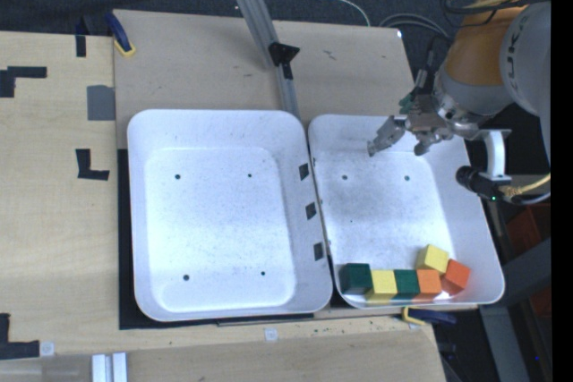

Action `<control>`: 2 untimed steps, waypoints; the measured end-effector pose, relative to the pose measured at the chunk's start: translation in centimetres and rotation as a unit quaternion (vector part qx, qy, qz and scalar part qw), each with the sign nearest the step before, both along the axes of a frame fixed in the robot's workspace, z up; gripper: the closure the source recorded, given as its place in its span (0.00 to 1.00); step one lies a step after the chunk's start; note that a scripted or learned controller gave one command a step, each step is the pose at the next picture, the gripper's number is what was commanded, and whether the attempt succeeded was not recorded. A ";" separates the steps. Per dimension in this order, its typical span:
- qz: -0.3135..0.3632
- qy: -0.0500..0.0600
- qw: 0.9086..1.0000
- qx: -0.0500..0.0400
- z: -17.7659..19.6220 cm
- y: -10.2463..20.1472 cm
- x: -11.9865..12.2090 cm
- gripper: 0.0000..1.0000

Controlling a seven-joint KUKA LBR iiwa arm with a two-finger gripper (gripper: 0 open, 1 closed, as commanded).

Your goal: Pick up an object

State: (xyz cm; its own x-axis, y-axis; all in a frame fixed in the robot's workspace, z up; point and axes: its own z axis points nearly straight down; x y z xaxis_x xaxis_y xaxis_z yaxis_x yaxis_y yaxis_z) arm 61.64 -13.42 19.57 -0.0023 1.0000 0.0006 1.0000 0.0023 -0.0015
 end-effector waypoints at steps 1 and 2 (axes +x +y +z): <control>0.000 0.000 1.000 0.001 2.2 1.3 -2.2 0.00; -0.001 0.001 1.000 -0.001 2.6 0.0 -5.7 0.00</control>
State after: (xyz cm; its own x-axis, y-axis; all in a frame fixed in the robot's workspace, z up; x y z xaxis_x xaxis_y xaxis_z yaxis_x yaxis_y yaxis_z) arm 55.90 -13.43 22.16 0.0006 1.0000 -0.0004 1.0000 -0.0006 -0.0037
